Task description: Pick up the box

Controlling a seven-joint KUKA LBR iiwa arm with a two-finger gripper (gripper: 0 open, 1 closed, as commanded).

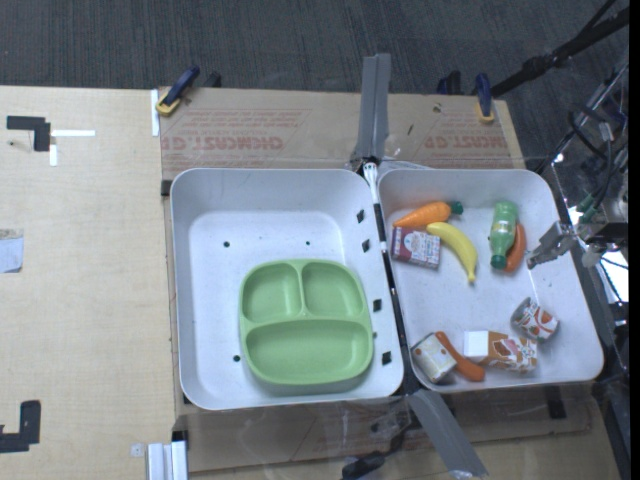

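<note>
A small red and white box (416, 247) lies in the upper left of the right bin (570, 298), between a carrot (425, 214) and a banana (456, 249). My gripper (548, 252) hangs over the bin's right side, well right of the box, beyond a green bottle (502, 230). It points down and to the left, and nothing shows in it. Two small orange and white cartons (535, 319) (513, 354) sit in the bin's lower right corner.
The left bin (200, 268) holds a green divided plate (304, 322). Near the right bin's front wall lie a tan box-like item (432, 358), an orange piece (464, 361) and a white cube (476, 342). A metal divider post (375, 108) stands between the bins at the back.
</note>
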